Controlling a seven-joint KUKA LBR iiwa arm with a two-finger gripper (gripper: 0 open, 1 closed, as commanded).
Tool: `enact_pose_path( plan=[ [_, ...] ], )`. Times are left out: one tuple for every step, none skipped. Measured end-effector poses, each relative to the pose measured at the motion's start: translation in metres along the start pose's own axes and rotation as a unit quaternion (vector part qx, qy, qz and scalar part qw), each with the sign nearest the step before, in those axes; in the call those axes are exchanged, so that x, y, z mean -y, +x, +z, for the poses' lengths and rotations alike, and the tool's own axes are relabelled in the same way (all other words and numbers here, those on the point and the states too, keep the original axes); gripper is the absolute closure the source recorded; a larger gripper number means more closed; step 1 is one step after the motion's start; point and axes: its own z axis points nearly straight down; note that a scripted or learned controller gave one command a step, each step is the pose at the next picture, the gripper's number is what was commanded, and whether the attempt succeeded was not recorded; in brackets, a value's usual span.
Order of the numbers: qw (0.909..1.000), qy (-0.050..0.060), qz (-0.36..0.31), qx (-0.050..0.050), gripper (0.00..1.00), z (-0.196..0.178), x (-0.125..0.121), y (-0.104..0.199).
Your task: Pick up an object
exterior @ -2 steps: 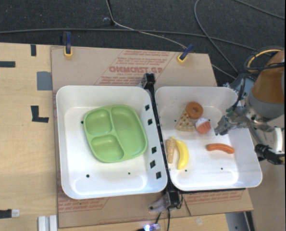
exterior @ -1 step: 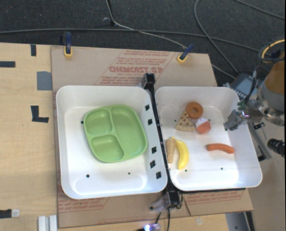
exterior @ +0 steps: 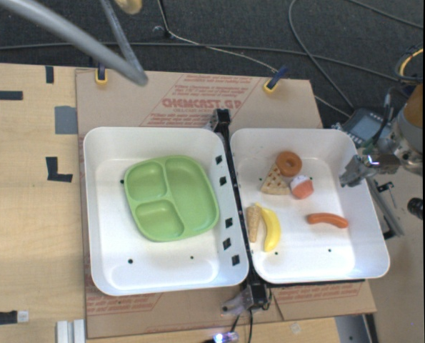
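1. Five food items lie in the right bin: doughnut, waffle wedge, strawberry, sausage, banana.
2. Gripper sits at the bin's three o'clock rim, apparently holding nothing; its finger state cannot be told.
3. One green tray occupies the left bin.

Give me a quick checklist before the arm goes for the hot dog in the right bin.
1. Hot dog lies apart from other items: ok.
2. Gripper over the right bin rim, near the hot dog: ok.
3. Fingers open: cannot tell.
4. Gripper already holds something: cannot tell.
5. Banana out of the path: ok.
6. Green tray sits in the left bin, out of the way: ok.
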Motion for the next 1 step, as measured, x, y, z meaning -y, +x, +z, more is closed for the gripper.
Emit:
enact_pose_path(
  plan=[
    [1.0000,0.001,-0.003,-0.001,1.00,-0.0070,-0.0065,0.0590]
  ],
)
